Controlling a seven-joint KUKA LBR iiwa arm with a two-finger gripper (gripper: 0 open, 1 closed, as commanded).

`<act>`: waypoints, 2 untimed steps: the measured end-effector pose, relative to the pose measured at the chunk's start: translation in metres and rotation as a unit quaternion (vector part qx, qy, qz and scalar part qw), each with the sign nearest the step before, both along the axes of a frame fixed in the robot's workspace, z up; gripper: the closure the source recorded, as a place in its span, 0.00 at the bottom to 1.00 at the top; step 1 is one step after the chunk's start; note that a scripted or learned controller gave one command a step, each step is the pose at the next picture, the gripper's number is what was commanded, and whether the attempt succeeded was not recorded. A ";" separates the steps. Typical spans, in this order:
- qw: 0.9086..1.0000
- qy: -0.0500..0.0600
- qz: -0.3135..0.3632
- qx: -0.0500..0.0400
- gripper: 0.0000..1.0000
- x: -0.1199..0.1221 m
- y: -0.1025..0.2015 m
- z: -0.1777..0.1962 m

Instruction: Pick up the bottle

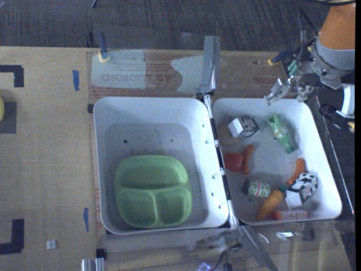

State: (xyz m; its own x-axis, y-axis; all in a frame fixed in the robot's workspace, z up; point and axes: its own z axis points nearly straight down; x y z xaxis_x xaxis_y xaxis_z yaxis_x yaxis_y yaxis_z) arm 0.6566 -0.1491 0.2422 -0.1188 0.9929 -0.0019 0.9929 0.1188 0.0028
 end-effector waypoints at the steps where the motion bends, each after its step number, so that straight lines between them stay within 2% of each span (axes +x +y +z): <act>1: 1.000 0.001 -0.004 0.000 0.00 -0.003 -0.052 -0.104; 2: 0.998 0.000 -0.071 0.000 0.00 -0.023 -0.024 -0.137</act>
State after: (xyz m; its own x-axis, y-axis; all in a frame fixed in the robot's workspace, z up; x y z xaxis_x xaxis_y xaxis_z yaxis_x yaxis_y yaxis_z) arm 0.6336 -0.1730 0.1054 0.0222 0.9998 -0.0018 0.9997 -0.0222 0.0034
